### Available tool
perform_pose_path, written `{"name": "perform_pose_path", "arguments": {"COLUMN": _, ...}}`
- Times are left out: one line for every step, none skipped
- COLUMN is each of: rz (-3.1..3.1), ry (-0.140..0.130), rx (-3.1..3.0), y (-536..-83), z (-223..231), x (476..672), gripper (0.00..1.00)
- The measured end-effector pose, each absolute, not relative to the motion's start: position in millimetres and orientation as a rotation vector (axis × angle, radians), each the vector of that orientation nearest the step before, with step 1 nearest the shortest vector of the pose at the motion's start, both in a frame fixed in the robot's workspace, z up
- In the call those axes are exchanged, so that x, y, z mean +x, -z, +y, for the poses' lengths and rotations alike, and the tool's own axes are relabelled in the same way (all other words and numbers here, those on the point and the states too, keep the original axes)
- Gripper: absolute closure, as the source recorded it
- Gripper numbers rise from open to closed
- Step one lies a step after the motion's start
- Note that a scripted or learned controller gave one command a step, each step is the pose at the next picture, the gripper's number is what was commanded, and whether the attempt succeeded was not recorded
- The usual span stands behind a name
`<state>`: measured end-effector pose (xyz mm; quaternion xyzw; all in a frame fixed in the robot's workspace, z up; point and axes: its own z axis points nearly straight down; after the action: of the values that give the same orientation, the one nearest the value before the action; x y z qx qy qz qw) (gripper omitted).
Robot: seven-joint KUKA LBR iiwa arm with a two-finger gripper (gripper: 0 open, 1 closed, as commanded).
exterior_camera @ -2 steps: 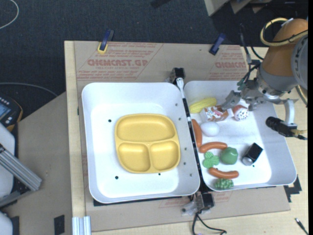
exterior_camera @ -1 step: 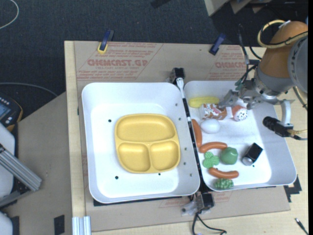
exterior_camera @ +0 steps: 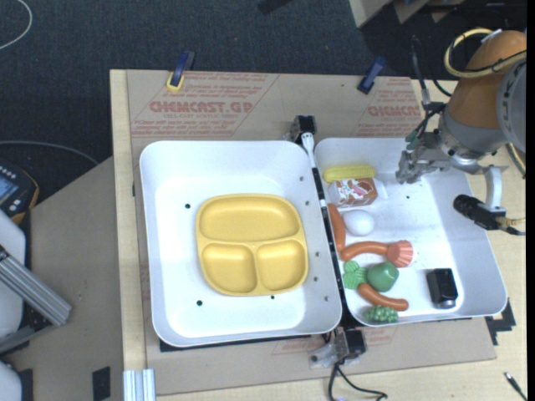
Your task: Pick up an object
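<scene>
My gripper (exterior_camera: 410, 167) hovers over the right bin (exterior_camera: 468, 261), its back corner bare; grip state I cannot tell. Corn (exterior_camera: 349, 172), egg (exterior_camera: 359, 222) and carrot (exterior_camera: 378, 251) lie along the left wall, unlifted. Picking remains entirely ahead.

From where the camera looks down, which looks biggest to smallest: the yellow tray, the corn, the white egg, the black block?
1. yellow tray
2. corn
3. black block and white egg: they look alike in size.
</scene>
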<state>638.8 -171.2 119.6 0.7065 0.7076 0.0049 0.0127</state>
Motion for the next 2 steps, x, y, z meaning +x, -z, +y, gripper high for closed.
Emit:
{"name": "perform_pose_path", "arguments": {"rz": 2.218, "ry": -0.007, "rx": 2.213, "y": -179, "z": -162, "x": 643.4, "gripper": 1.00}}
{"name": "perform_pose_path", "arguments": {"rz": 2.218, "ry": -0.006, "rx": 2.214, "y": -229, "z": -162, "x": 645.1, "gripper": 1.00}}
